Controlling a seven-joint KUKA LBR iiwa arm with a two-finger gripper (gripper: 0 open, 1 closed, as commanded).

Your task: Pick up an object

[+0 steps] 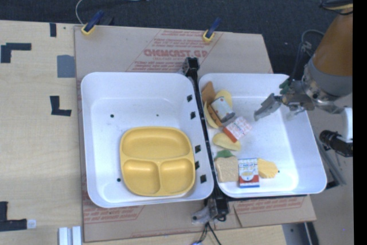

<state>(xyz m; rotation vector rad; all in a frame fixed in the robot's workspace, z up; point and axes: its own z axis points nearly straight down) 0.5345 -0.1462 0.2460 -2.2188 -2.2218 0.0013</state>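
The right bin (298, 140) holds several small items along its left side and front. Among them are a grey can (221, 108) lying on a yellow piece (222, 98), a red and white packet (237, 129), a pale yellow piece (225, 140), a tan slice (226, 168), a small red and white box (248, 172) and a yellow lump (267, 169). My gripper (281, 110) hangs over the bin's upper right part, to the right of the pile and apart from it. Its fingers are spread open with nothing between them.
A yellow divided plate (157, 160) lies in the left bin (97, 94). A black clip (191, 66) joins the bins at the back. Cardboard (166, 49) underlies both bins. Bare white floor lies in the right bin's middle and right.
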